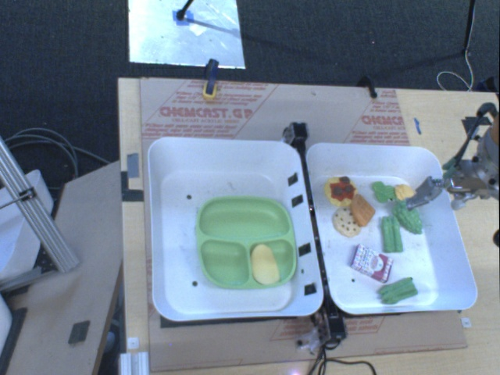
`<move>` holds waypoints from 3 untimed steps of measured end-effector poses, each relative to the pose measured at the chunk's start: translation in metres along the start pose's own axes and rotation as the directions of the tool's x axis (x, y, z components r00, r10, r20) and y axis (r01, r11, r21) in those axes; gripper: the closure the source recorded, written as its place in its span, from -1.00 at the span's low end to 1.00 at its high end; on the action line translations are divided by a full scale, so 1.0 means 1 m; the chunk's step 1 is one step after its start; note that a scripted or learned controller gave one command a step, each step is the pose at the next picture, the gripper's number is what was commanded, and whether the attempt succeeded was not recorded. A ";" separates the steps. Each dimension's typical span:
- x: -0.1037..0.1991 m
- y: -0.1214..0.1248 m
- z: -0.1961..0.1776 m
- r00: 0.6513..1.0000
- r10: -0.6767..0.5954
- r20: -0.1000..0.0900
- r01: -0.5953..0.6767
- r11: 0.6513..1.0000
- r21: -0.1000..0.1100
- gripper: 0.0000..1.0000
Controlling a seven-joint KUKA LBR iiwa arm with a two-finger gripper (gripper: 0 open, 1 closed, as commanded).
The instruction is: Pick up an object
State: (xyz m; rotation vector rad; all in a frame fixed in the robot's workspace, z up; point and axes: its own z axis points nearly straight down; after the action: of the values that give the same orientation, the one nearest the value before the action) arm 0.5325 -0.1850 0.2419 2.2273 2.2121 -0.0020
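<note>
Two glossy white bins (234, 151), moulded green tray (234, 221), metal gripper (418, 196), grip state unclear

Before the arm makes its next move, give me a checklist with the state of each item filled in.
1. Gripper is over the right bin, where the loose items lie: ok.
2. An item is within easy reach of it: ok, its tip sits at the green pieces beside the small yellow piece.
3. Something is held between the fingers: cannot tell, the tip is too small and blurred.
4. Target stands apart from its neighbours: not ok, the green pieces and the yellow piece crowd together.
5. Other options have room around them: ok, the red and white box and the green piece near the front edge lie apart.
6. Green tray in the left bin is out of the way: ok.
</note>
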 end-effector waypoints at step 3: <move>0.004 -0.009 -0.015 1.000 -0.005 0.002 0.006 1.000 -0.008 1.00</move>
State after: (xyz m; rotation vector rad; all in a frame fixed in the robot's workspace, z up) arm 0.5232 -0.1813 0.2565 2.2161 2.2132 0.0049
